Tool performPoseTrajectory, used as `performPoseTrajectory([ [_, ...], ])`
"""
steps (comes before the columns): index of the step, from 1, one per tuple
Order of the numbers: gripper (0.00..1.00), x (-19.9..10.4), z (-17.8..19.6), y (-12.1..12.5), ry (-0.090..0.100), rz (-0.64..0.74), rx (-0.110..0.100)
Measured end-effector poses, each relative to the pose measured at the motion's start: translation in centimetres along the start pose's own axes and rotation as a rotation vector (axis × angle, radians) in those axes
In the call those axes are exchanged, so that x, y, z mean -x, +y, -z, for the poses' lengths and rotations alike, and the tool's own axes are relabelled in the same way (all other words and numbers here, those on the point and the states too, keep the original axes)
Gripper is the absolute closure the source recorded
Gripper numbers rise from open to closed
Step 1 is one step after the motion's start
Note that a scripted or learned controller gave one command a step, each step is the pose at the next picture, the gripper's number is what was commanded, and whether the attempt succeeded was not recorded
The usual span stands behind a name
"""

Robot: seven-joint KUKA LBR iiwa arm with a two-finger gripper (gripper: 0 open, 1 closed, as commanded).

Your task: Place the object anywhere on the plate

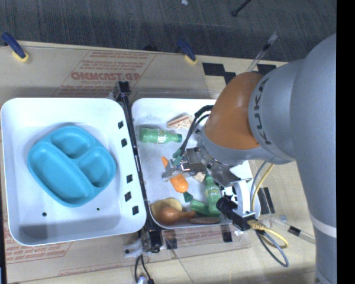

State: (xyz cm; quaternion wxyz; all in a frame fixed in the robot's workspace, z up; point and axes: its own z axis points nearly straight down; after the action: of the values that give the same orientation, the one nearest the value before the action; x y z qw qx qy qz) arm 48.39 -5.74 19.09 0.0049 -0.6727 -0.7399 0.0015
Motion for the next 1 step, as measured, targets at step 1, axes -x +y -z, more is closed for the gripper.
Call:
performPoseTrajectory([
  [1, 1.0, -9.1, 5.96, 4.5, 0.0, -0.059, 0.005],
])
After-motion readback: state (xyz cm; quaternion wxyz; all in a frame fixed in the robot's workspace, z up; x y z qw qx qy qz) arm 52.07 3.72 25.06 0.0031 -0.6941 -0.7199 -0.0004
